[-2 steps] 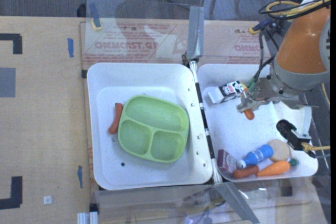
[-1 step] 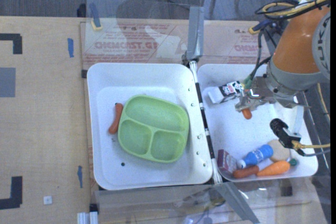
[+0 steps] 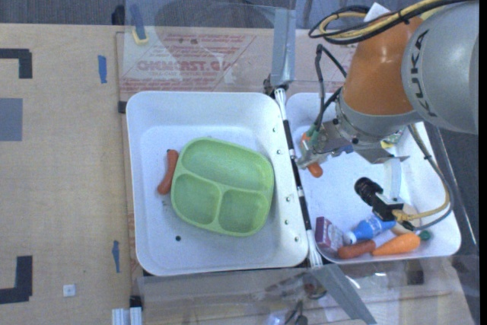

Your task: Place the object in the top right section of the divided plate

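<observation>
Camera view: I'm hovering the gripper (image 3: pixel 313 156) over the right bin (image 3: pixel 434 240); I cannot tell its finger state. A weak pinch is risking dropping anything short of the plate (image 3: pixel 222 186).

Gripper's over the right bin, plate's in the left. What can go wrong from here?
1. The gripper sits low by the bin divider, with a small orange item just beneath it. I can't tell if anything is held, so the grasp may fail.
2. The green divided plate lies rotated in the left bin, so the top right section is easy to misjudge.
3. An orange-red sausage-like piece lies against the plate's left edge and could get bumped.
</observation>
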{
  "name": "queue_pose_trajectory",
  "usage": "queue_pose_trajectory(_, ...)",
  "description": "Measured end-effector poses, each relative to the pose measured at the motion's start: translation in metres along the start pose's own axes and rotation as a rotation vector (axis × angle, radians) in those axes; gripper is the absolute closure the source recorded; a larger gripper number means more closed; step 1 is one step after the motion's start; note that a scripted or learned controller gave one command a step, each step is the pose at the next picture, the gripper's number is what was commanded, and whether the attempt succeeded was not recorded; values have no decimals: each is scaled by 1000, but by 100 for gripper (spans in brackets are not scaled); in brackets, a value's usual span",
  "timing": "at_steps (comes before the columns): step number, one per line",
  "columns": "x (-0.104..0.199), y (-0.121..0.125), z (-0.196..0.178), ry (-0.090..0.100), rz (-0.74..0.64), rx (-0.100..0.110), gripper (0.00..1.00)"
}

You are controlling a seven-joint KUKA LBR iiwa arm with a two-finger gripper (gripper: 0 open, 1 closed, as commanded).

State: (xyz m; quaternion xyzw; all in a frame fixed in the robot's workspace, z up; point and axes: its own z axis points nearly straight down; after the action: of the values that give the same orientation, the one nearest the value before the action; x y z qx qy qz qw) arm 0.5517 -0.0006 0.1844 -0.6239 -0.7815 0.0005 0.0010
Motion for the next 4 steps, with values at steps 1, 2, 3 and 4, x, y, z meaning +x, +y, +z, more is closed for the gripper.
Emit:
queue_pose_trajectory(1, -9, 34, -69, -2, -80, -4, 100)
queue_pose_trajectory(2, 103, 85, -30, -2, -166, -5, 100)
queue_pose_trajectory(3, 166, 8, -20, -1, -529, -1, 100)
queue_pose_trajectory(4, 109, -9, -15, -1, -569, -1, 100)
